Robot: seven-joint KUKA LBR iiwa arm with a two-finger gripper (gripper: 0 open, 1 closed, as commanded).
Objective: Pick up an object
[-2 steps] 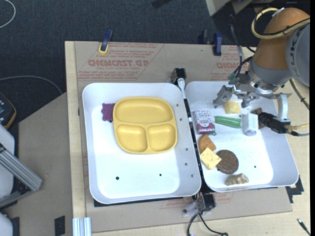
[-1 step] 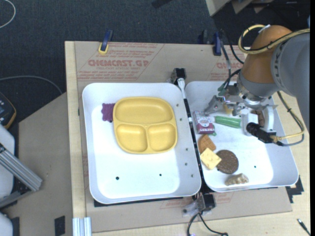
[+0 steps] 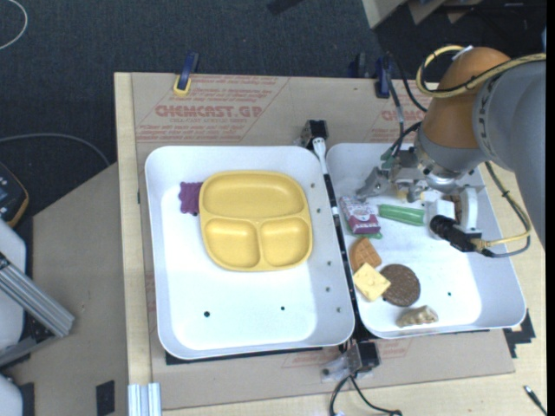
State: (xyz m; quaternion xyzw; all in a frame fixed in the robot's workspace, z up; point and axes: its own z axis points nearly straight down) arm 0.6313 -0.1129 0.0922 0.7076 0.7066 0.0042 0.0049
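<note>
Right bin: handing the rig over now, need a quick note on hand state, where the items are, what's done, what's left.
Hand: low over the back of the shallow white right bin, beside the green stick-shaped item; its grip state isn't readable.
Right bin also holds a small pink-labelled packet, orange cracker, yellow cheese-like wedge, round brown cookie and a tan lump.
Left white bin: yellow three-compartment plastic tray, purple piece at its left edge.
Done: nothing visibly picked.
Left: grasp and lift one item.
</note>
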